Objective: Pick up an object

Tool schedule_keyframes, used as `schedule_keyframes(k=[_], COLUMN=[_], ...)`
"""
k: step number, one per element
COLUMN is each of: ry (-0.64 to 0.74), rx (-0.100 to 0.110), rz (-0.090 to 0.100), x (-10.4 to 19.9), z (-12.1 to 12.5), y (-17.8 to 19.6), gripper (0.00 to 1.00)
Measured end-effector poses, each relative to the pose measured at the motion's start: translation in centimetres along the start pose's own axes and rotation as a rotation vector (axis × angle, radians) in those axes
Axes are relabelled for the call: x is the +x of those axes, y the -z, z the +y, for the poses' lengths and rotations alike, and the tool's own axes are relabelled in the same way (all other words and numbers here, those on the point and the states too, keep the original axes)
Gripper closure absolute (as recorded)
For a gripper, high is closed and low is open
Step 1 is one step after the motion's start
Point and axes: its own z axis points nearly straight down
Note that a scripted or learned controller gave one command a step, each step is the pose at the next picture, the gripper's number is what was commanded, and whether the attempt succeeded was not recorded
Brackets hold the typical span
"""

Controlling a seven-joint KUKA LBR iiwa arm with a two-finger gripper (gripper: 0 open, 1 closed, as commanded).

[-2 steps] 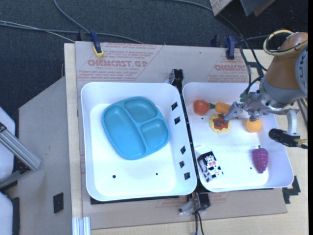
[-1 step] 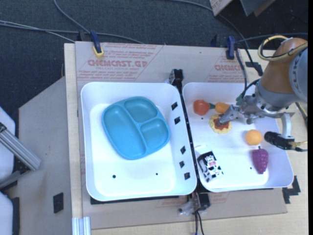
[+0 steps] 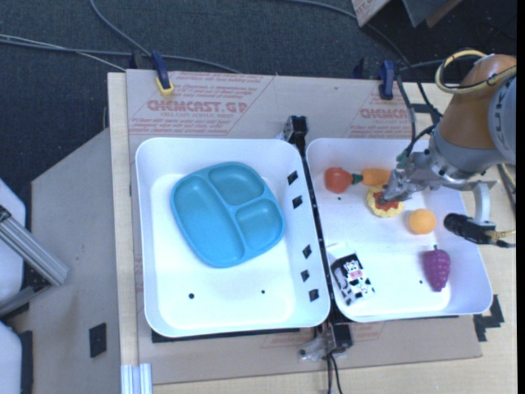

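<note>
— Where is your end effector [image 3: 392, 192]?

— In the right bin [image 3: 459, 302], down on the yellow-and-red toy [image 3: 382, 206] at its twelve o'clock. Open or shut, I cannot tell.

— How will it handle?

— Light, probably stiff plastic, likely slick; I'd pinch across its middle.
</note>
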Motion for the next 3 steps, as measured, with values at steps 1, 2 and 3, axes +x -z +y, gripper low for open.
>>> schedule_keyframes(k=[1, 2, 3], ry=[-0.001, -0.002, -0.001], rx=[0.011, 0.009, 0.010], rz=[-0.010, -0.011, -0.010], x=[0.0, -0.8, -0.7], z=[0.8, 1.0, 1.6], y=[4.5, 10.6, 15.1], gripper=[1.00, 1.00, 1.00])
